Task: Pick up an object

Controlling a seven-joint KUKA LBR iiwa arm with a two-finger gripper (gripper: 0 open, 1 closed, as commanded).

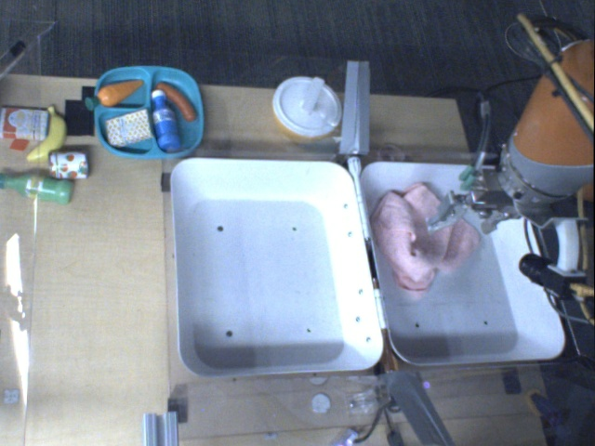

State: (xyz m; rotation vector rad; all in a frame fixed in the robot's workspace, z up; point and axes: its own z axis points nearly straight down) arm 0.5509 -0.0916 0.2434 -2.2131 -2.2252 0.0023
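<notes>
At the bench's nine o'clock edge lie a yellow toy banana [48,136], a small printed can [68,164] and a green plastic bottle [37,188]. Toward eleven o'clock sits a blue divided plastic tray [191,96] of toy food, and at twelve a round white-lidded cup [308,107]. The left white bin [186,277] comes next. In the right white bin [535,337], a crumpled pink cloth [409,240] lies folded and lumpy at its ten o'clock. The two-finger metal gripper [444,219] touches the cloth's right side; I cannot tell its spread.
</notes>
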